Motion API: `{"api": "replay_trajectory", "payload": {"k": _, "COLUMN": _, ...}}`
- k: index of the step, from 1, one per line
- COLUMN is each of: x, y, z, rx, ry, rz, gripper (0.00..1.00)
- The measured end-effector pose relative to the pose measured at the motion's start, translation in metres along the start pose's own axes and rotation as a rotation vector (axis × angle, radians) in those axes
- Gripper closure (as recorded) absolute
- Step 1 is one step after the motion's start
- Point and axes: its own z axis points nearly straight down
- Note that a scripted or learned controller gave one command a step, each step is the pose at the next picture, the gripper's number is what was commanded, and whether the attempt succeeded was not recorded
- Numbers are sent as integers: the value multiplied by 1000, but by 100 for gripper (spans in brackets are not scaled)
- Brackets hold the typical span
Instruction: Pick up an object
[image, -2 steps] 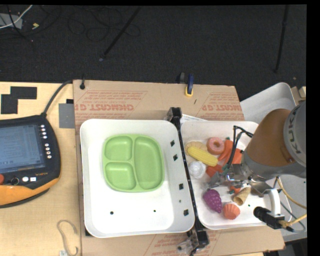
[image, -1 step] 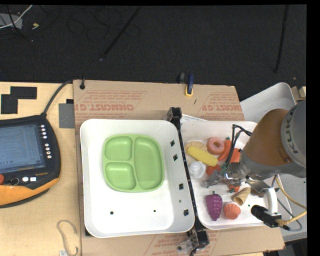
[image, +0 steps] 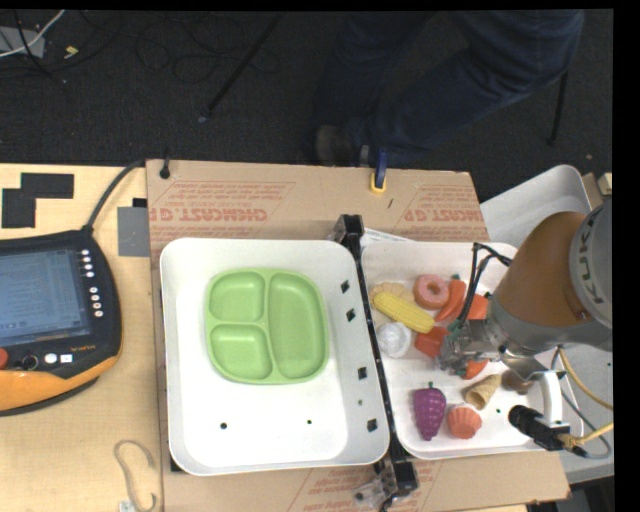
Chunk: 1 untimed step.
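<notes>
Dark carpet up top, then a wooden bench (image: 70, 185) with brown cardboard (image: 300, 205) laid under two shallow white bins.

So the two-finger gripper (image: 462, 352) is down low in the right white bin (image: 400, 420), about mid-bin towards its right side, sitting in the middle of the toy food pile. The tips are buried in clutter and shadow, so I honestly can't tell if they're spread or pinched, or whether anything is actually between them.

Right around it: a red-orange plastic chunk (image: 431, 342) just to its left, an orange carrot-shaped toy (image: 456, 298) just above, and a tan ice cream cone toy (image: 482, 392) just below. A bit further out there's a pink ring doughnut (image: 432, 290) near the bin's far edge, a yellow corn cob toy (image: 402, 309) angled beside it, and a clear pale round thing (image: 393, 340) close to the divider edge. Along the near edge sit a purple grape bunch toy (image: 428, 411) and a small orange-red round fruit toy (image: 463, 421).

Grey arm with its orange band (image: 545, 275) comes in over the right rim.

Left white bin (image: 190, 400) holds a light green three-compartment plate (image: 267, 326), roughly centred. A black and orange teach pendant (image: 50, 320) sits at the bench's left edge.
</notes>
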Motion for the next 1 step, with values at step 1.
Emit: {"api": "replay_trajectory", "payload": {"k": 1, "x": 7, "y": 0, "z": -46, "rx": 25, "ry": 7, "rz": -12, "gripper": 100}}
